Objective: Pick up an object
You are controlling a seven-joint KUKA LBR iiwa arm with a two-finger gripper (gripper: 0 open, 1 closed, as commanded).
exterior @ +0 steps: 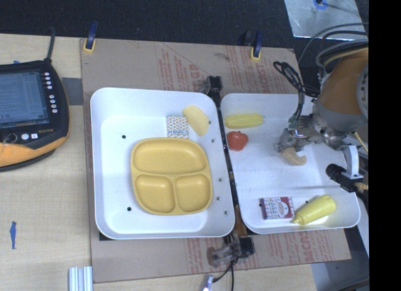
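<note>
While the arm [341, 89] reaches in from the right, I log two white bins side by side on the bench. The left bin [106, 158] holds a yellow three-compartment tray [170, 175] in its middle, a small patterned packet [177, 126] touching the tray's far edge, and a pale yellow banana-shaped piece [196, 120] just right of that packet, near the bin's far right corner.

The right bin [263, 158] holds a yellow corn cob [244, 120] near its far left corner, with a small red tomato-like piece [237, 140] just in front of it against the left wall. Along the near wall lie a red-and-white packet [276, 208] and, right of it, a yellow squeeze bottle [314, 211] on its side.

The gripper [293, 144] is low over the right bin's far right part. A small tan object [293, 156] lies on the bin floor directly under the fingertips, touching or nearly touching them. I cannot tell how the fingers stand, nor whether they grip the object.

The floor of the right bin is bare from the tan object to the corn and tomato, and toward the near packet and bottle. The object is well apart from the left wall and nearer the right side.
</note>
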